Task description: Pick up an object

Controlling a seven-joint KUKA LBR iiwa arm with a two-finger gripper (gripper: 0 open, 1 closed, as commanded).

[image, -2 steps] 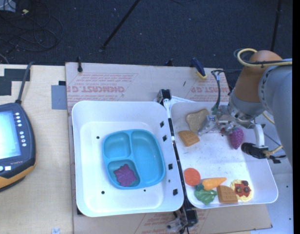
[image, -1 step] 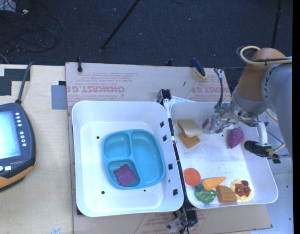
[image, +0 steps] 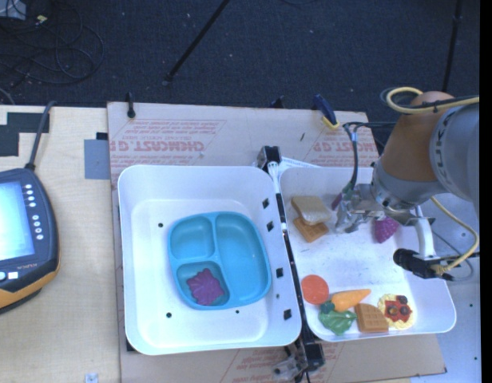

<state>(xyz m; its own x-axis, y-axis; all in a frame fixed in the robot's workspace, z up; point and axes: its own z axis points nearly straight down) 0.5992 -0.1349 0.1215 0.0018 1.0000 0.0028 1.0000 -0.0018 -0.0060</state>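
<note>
Tool [image: 351, 216] sat low in the right bin [image: 438, 313], sandwich [image: 311, 216] just left of it, purple toy [image: 385, 229] right; couldn't tell its grip.

We count two shallow white plastic bins, the left one [image: 142, 214] and the right one [image: 438, 313], side by side on the bench. In the left bin we see one light-blue plastic tray with three compartments [image: 218, 260], and one crumpled magenta piece [image: 204, 286] in its near-left compartment. In the right bin we count seven toy food pieces: one tan and brown sandwich [image: 311, 216], one purple grape bunch [image: 385, 229], one red-orange round tomato [image: 315, 289], one orange carrot [image: 350, 298], one green leafy vegetable [image: 335, 320], one brown waffle square [image: 371, 318], and one yellow round pizza with red toppings [image: 396, 310].
</note>
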